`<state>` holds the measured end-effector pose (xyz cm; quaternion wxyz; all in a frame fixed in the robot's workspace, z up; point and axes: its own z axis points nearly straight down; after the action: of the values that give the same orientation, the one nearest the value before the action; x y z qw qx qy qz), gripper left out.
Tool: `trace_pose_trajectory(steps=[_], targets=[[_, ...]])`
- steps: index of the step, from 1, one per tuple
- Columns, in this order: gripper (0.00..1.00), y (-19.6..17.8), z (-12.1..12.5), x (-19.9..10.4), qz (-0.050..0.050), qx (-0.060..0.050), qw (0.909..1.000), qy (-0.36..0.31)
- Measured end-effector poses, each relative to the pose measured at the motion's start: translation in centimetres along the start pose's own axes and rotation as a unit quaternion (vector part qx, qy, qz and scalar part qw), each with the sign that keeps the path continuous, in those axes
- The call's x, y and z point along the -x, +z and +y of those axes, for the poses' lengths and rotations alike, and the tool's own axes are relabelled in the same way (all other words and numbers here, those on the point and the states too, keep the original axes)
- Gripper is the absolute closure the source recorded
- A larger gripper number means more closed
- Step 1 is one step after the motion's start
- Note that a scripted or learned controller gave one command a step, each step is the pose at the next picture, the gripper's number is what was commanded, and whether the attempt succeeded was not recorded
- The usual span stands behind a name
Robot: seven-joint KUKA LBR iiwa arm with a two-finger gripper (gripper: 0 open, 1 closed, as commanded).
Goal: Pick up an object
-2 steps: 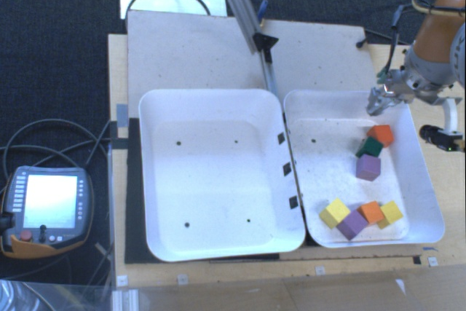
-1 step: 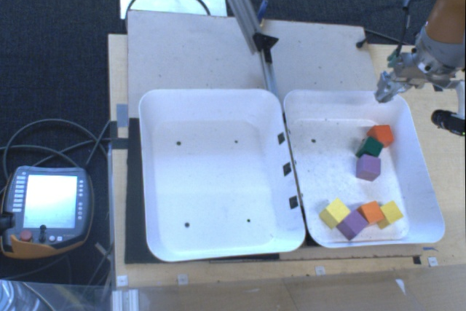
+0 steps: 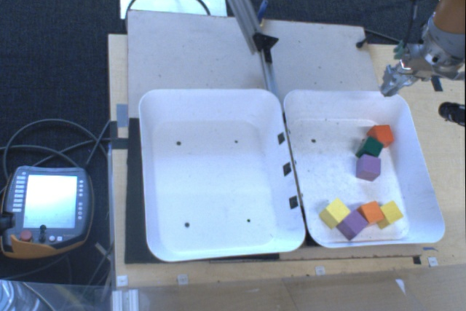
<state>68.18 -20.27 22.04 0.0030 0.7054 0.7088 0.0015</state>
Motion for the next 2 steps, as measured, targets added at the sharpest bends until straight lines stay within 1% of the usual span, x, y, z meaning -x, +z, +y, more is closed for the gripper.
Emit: trace_pose_trajectory(steps=[1,2], targets=[[1.0,0.7,-2.6,-4.4,0.001,-0.003,1.0,-0.002],[1.0,0.0,-4.0,-8.7,0.002,-0.002,1.0,-0.002]])
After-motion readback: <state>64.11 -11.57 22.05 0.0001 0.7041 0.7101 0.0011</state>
